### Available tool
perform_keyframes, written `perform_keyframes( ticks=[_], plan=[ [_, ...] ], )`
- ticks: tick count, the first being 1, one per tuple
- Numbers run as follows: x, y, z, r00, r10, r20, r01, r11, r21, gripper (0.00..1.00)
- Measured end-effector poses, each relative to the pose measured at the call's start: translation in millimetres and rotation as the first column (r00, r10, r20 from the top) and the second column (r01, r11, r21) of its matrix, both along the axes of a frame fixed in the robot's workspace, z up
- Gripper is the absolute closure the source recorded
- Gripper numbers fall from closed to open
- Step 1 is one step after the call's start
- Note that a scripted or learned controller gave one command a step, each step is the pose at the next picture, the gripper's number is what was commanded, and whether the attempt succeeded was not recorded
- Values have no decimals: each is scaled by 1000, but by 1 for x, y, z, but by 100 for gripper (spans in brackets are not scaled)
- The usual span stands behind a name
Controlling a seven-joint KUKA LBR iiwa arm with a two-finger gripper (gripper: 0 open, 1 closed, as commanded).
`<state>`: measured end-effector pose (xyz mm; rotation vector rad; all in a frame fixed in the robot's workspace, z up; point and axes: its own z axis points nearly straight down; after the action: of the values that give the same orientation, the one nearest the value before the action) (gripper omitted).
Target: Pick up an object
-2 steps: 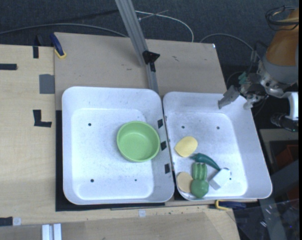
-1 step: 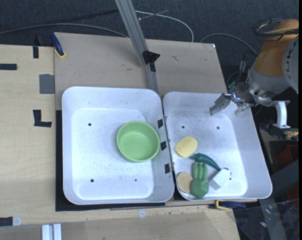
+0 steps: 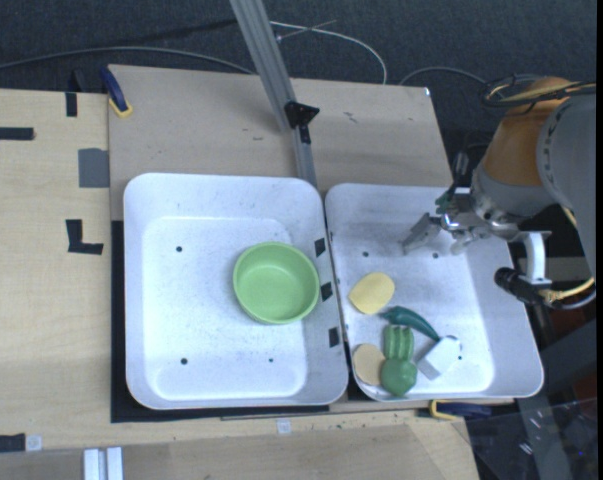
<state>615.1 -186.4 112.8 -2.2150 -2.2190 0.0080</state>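
Observation:
My gripper (image 3: 429, 236) hangs over the back part of the right bin (image 3: 501, 368), its fingers spread open with nothing between them. Below it in that bin lie a yellow lemon-shaped piece (image 3: 371, 292), a dark green pepper (image 3: 413, 320), a green ridged vegetable (image 3: 398, 342), a round green piece (image 3: 399, 376), a pale yellow disc (image 3: 367, 359) and a small white-grey block (image 3: 439, 356). A green bowl (image 3: 275, 282) sits in the left bin (image 3: 161, 368). The gripper is roughly a finger's length behind the lemon-shaped piece and apart from it.
A grey pole (image 3: 266, 48) slants in from the top down to the seam between the bins. Cables lie on the dark floor behind the bench. The arm's orange band (image 3: 521, 138) stands at the right edge of the right bin.

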Motion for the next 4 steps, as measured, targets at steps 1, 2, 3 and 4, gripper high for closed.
perform_keyframes(
  ticks=[1, 2, 3, 4],
  plan=[
    [2, 0, 14, 1000, 2, 6, -2, 1000, -1, 100],
    [-7, 4, 69, 1000, 0, 12, 0, 1000, -2, 100],
    [-7, 4, 111, 1000, 0, 12, 0, 1000, -2, 100],
    [-6, 4, 155, 1000, 0, 12, 0, 1000, -2, 100]
  ],
)
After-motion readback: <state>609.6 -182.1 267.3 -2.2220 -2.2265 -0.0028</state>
